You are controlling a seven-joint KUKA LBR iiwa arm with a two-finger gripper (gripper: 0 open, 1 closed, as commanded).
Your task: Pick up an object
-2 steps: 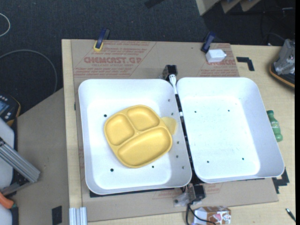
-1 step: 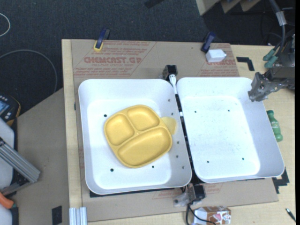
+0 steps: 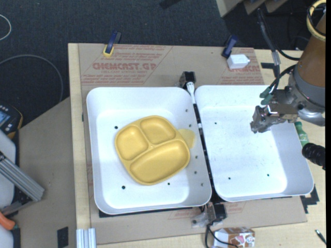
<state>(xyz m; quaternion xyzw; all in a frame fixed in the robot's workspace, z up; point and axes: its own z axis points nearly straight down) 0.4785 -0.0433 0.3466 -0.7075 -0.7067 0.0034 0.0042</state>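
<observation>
Overhead view of the table with two white bins side by side. The left bin holds the only object to be picked: a yellow tray with three compartments, lying flat near the bin's middle and slightly toward its right wall. A small yellowish piece shows at the tray's right edge, touching it; whether it is part of the tray or a separate item cannot be told.

The pincer hangs over the right bin, toward that bin's upper right, well apart from the tray and on the far side of the divider between the bins. Nothing lies between its fingers; how wide they stand cannot be told at this angle and scale.

Progress, as judged from this arrangement: the pick has not begun. No approach to the tray, no contact, no lift. Left to do: cross to the left bin, descend, close on a rim, and raise.

Orientation of the tray: its long axis runs diagonally, from upper left to lower right. The two smaller compartments sit at the upper-left end, the single large one at the lower-right end. The open side faces up.
</observation>
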